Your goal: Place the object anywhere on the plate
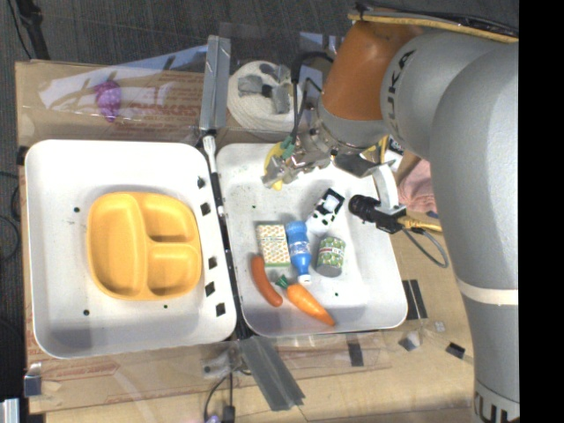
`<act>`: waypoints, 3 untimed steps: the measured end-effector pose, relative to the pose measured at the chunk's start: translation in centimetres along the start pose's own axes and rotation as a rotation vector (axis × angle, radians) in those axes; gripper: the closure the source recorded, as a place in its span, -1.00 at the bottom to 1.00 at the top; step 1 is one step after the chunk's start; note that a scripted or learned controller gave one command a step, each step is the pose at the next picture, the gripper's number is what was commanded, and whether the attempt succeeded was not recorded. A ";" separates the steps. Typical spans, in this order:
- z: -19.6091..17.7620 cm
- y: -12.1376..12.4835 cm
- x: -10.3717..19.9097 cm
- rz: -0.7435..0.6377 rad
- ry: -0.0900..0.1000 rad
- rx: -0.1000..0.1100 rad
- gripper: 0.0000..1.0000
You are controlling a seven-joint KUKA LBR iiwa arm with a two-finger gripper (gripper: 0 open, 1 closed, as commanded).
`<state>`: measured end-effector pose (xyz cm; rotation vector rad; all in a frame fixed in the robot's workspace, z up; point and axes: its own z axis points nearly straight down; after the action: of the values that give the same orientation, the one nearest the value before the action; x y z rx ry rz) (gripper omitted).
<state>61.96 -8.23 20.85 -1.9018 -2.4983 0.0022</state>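
A yellow divided plate (145,241) lies in the middle of the left bin (53,161). In the right bin (379,280) lie a red sausage (266,281), a carrot (308,301), a blue bottle (299,248), a small patterned box (272,243), a green can (330,256) and a black-and-white piece (328,204). My gripper (282,167) hovers over the far left part of the right bin, well behind these objects. Something small and yellow-green shows at its tip, too unclear to identify.
A roll of white cloth or cable (260,95) sits behind the bins, and a purple item (108,97) lies on the bench at the far left. The grey arm (458,148) covers the right side of the view. A black divider runs between the bins.
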 end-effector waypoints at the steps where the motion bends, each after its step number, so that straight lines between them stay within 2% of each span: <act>1: 1.6 2.7 8.7 0.033 0.001 0.003 1.00; 2: 1.6 2.7 8.7 0.034 0.001 0.002 -1.00; 3: 0.6 2.7 8.7 0.029 0.001 0.004 1.00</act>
<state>62.25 0.93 20.23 -1.9352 -2.4681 0.0067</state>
